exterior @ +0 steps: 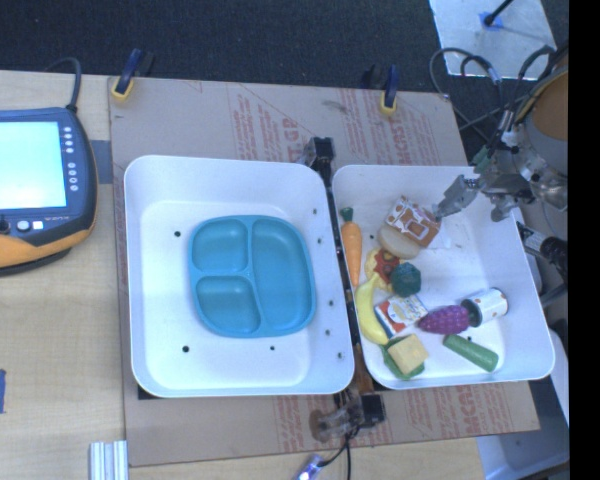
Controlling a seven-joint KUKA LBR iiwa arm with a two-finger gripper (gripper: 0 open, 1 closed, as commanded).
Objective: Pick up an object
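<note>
The right bin (510,268) holds several toy foods: an orange carrot (352,251), a yellow banana (368,314), a brown-and-white pastry piece (410,223), a teal lump (407,279), a purple grape bunch (445,319), a white bottle with a dark cap (486,305), a green piece (471,352) and a yellow-green cube (406,355). My gripper (460,196) hangs over the bin's far right part, just right of the pastry piece, with nothing seen between its fingers.
The left bin (150,268) carries a blue divided plate (251,274). A tablet-like pendant (30,183) lies at the far left of the bench. Clamps (127,76) hold the cardboard sheet at the back. Cables (480,68) lie at the top right.
</note>
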